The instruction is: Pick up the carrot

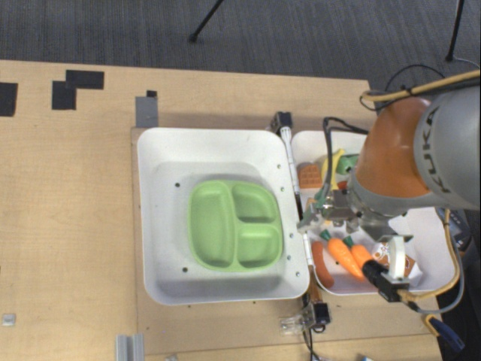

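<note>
Reading "KUK" on grey arm [451, 138]

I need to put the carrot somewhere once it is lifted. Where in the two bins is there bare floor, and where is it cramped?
Bare white floor rings the green divided plate in the left bin, widest on its left side. The right bin is crowded: the carrot, a red item and packets lie packed beneath the arm and claw.

The arm [406, 156] hangs over the crowded right bin [443, 273], while the green tray [234, 224] lies uncovered.
</note>
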You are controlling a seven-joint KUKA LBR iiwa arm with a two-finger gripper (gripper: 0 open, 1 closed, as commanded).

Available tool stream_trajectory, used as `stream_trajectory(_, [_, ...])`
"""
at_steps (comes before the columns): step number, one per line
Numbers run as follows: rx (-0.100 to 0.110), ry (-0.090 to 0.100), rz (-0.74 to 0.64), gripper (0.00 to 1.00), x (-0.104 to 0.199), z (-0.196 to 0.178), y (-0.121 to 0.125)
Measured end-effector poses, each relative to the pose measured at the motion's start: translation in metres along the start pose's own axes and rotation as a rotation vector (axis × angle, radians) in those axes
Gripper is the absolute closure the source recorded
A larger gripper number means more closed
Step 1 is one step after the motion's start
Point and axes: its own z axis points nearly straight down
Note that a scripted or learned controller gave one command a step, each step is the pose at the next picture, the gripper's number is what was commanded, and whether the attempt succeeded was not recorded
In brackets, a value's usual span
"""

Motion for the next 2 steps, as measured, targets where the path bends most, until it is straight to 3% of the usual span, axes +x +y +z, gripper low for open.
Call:
stream_trajectory(1, [-0.001, -0.001, -0.046, 0.00, -0.023, 0.000, 0.038])
stream_trajectory(2, [0.000, -0.001, 0.053, 0.00, -0.040, 0.000, 0.097])
